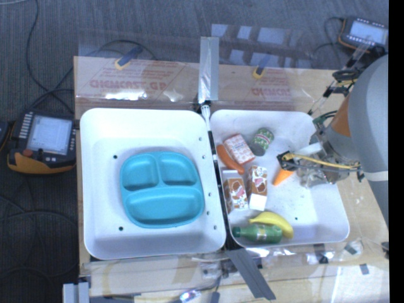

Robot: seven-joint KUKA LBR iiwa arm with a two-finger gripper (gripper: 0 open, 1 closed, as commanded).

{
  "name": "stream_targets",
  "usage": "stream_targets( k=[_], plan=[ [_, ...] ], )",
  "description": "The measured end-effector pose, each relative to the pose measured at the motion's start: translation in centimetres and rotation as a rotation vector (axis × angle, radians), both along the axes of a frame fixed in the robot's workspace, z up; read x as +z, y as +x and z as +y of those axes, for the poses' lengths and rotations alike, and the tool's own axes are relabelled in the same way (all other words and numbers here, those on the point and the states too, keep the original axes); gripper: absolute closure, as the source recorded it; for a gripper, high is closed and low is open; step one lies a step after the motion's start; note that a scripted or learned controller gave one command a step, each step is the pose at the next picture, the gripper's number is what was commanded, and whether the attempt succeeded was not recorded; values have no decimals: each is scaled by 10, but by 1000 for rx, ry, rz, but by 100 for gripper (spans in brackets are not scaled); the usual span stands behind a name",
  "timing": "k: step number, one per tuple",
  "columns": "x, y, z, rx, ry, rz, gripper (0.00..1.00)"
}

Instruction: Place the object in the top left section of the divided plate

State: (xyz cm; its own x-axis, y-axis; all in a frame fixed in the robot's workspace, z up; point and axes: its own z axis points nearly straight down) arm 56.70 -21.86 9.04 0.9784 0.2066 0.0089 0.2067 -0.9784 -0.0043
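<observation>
Camera view: bench (57,188) with two white bins (101,232) over grey carpet (126,11).

Divided plate (163,189) in the left bin (101,232); banana (273,221) behind bottle (257,234) in the right bin (328,223).

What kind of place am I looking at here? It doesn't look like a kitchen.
Most likely a robotics lab. A grey robot arm reaches over two white bins on a bench, one holding a blue divided plate and the other toy food such as a banana, with handheld control pendants and cables on the carpet.
</observation>
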Motion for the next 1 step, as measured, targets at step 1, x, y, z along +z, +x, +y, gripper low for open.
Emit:
stream_targets(
  k=[1],
  plan=[
    [-1,42,0,1,0,5,100]
  ],
)
